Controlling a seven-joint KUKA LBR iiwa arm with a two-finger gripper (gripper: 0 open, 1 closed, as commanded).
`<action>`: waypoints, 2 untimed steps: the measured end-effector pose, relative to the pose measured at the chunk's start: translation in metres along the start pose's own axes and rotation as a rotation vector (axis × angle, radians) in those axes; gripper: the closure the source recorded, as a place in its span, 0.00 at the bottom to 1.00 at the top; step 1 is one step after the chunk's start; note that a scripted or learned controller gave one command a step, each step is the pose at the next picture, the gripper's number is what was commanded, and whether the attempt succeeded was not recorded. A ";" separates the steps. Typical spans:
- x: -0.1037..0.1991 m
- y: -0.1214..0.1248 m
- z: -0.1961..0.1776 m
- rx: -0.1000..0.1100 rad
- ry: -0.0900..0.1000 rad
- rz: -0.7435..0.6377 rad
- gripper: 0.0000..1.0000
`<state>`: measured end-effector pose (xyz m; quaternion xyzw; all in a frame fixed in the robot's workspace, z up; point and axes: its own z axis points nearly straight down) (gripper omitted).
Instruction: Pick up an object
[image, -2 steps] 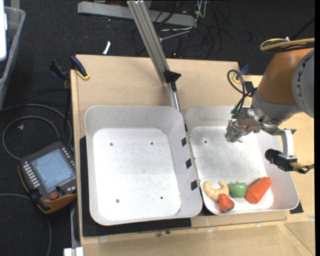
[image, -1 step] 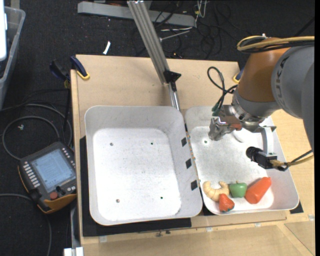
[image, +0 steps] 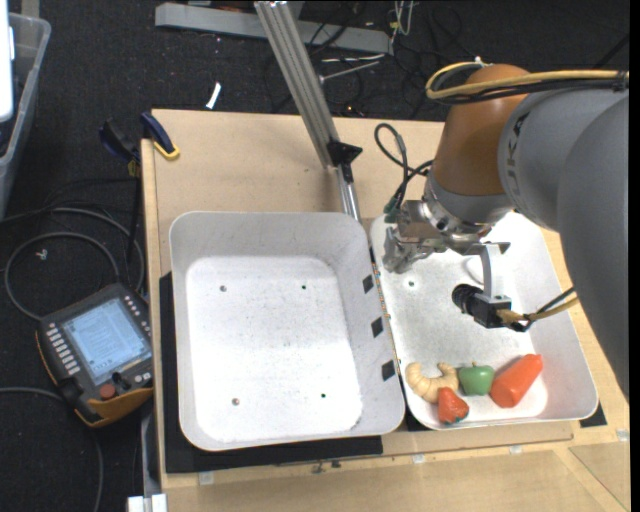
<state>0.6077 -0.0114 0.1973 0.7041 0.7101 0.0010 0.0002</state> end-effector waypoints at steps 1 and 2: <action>0.047 0.017 0.000 -0.001 0.000 0.000 1.00; 0.104 0.033 -0.007 -0.001 0.001 0.000 1.00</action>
